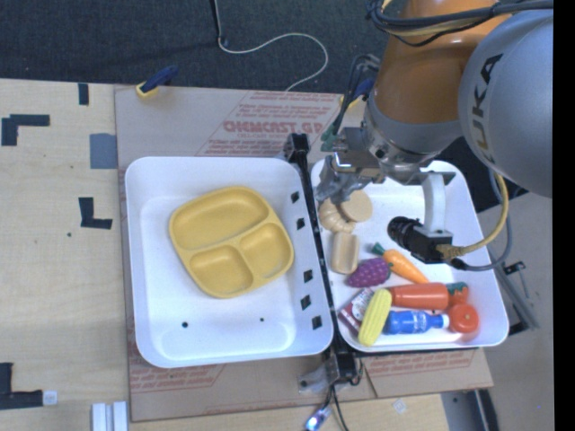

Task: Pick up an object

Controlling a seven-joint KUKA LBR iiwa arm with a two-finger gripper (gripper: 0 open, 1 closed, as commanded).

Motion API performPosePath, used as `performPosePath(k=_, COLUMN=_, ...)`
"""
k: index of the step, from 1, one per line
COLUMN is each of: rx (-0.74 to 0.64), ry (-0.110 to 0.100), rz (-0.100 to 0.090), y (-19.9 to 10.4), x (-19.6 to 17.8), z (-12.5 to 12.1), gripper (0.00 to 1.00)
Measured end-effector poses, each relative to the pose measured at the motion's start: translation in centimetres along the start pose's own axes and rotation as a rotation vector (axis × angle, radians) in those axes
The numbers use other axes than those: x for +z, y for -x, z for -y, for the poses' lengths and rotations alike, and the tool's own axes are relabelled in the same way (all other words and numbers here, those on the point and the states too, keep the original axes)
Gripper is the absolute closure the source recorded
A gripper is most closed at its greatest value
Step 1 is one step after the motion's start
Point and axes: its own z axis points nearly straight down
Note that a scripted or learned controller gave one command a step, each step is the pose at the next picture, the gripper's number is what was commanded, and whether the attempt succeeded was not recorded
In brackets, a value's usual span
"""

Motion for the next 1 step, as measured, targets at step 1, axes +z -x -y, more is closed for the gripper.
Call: performPosePath(k=1, rx=-0.002, ry=-0.012, rz=0.0, y=1.16, x=-6.48, z=2.37, gripper=1.0)
